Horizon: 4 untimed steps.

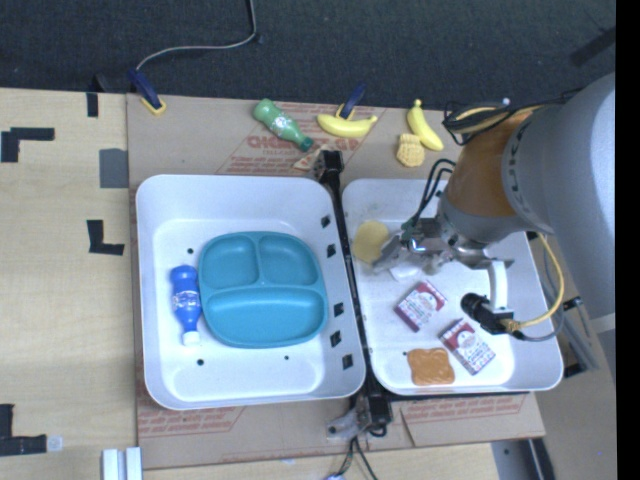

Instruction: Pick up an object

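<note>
Grey and orange, the arm (545, 173) fills the right side of the frame, closest to the camera, and reaches down into the right bin (530, 373). On the counter (60, 268), the left bin (160, 218) carries a blue divided plate (263, 288) with a small blue bottle (185, 301) just beside its left edge. In the right bin lie two red-white packets (420, 305) (468, 347), a toast piece (431, 366) and a pale yellow object (371, 238). The end effector (395, 253) is just beside that yellow object; I cannot tell whether it is open or closed.
</note>
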Motion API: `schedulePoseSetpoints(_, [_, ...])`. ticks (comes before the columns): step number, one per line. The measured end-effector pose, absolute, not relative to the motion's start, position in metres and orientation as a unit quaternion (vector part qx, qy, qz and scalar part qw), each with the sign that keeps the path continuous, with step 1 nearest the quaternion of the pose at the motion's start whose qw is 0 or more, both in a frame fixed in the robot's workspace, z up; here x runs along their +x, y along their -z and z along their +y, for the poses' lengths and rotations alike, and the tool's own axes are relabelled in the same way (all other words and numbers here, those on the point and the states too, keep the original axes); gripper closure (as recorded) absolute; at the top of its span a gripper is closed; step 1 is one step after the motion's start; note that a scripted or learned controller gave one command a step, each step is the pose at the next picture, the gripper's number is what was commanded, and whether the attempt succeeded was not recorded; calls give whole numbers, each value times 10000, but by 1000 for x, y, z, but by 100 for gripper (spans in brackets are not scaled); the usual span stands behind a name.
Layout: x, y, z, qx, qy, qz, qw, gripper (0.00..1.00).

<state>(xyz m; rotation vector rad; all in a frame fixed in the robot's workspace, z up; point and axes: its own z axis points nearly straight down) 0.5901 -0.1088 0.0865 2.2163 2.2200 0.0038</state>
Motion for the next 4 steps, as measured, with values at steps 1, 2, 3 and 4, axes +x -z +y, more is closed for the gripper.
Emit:
schedulePoseSetpoints(1, [538, -87, -112, 7070, -10, 7072, 26, 0])
schedulePoseSetpoints(2, [586, -86, -96, 7066, -12, 7076, 23, 0])
schedulePoseSetpoints(3, [540, -86, -105, 7071, -10, 7072, 25, 0])
schedulePoseSetpoints(4, [595, -87, -132, 7065, -13, 7077, 29, 0])
